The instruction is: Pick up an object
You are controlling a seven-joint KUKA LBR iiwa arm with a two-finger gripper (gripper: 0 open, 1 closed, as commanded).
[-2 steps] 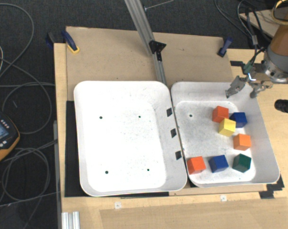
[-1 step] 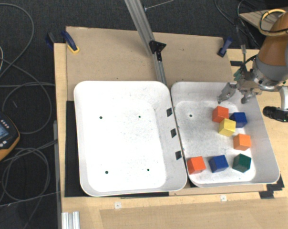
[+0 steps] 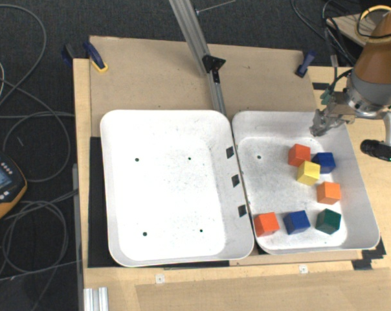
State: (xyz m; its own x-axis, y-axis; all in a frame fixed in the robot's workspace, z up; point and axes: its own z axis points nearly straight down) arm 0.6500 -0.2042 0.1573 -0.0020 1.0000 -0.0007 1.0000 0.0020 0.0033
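in the right bin (image 3: 357, 193), end effector (image 3: 319, 127), grip state unclear, hangs near seven blocks (image 3: 309, 173).

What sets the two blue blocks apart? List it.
The upper blue block sits in a cluster, touching the yellow block; the lower blue block sits in the front row between an orange block and the green block. The upper one lies nearer the gripper. Both are blue cubes in the right bin.

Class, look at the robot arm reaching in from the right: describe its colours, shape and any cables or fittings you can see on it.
The arm is rounded and bulky, with a grey body and an orange band above the wrist. Below it sits a small metallic grey gripper, with thin dark cables running around the wrist.
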